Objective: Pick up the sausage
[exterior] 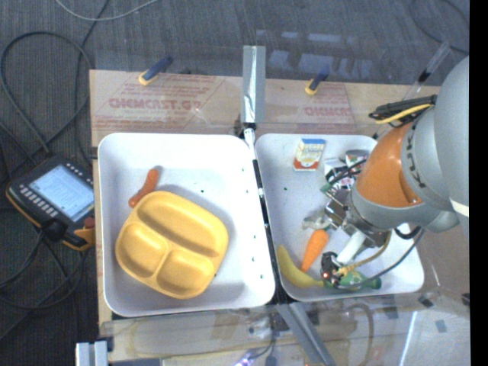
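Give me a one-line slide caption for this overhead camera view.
Gripper hovers over right bin near carrot and banana; sausage lies beside yellow tray in left bin.

Grey rounded arm (460,139) with an orange band (383,178), dark lettering on it; yellow and black cables (398,110) along the top; metal wrist parts below.

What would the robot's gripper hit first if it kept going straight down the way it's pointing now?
Most likely the orange carrot in the right white bin, or the bin floor beside it. The gripper hangs just above the carrot's top, though depth is hard to judge from this slanted view.
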Tool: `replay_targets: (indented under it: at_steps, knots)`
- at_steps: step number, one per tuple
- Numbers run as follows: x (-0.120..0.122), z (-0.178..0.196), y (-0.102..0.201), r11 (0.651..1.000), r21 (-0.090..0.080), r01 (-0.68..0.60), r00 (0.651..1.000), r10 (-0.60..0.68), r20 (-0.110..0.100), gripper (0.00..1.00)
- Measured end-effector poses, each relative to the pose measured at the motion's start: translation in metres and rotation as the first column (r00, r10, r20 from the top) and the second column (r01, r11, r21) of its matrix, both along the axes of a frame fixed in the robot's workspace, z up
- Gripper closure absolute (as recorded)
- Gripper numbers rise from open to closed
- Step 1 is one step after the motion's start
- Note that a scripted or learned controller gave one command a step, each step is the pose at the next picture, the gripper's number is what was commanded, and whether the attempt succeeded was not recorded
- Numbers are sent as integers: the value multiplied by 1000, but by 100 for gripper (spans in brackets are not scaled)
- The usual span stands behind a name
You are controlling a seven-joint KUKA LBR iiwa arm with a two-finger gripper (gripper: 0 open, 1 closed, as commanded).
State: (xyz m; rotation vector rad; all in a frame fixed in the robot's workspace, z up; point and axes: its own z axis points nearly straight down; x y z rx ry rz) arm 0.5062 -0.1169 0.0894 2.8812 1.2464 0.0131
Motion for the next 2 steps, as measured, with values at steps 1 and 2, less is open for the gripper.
replay_targets:
  at_steps: [1,2]
  knots:
    - [79,49,11,982,-4,187,982,-187,-13,0]
    - [-23,102,48,997,-1,83,996,-83,-15,0]
